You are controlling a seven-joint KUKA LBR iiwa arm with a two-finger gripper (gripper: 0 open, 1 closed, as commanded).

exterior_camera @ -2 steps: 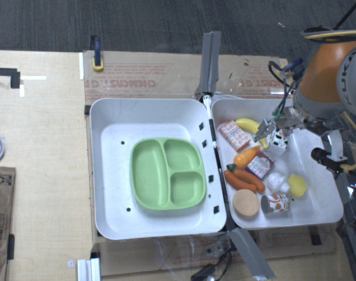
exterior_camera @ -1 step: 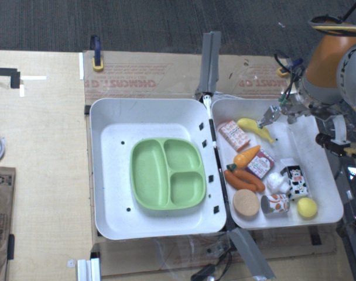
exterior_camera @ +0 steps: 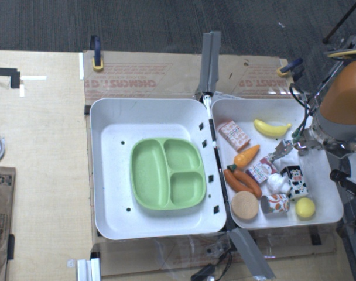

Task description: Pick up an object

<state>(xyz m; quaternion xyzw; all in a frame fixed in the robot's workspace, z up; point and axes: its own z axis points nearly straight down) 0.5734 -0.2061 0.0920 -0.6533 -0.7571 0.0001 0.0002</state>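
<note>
The right bin holds a loose heap of toy foods. A yellow banana lies at the back, with a pink box to its left. An orange carrot and two more carrots lie toward the left wall. My gripper hangs low over the middle of this bin, just above a small printed packet and a white lump. Nothing shows held in it.
A black-and-white carton, a lemon, a small can and a round tan bun fill the bin's front. The left bin holds a green divided plate. The arm's orange band looms over the right rim.
</note>
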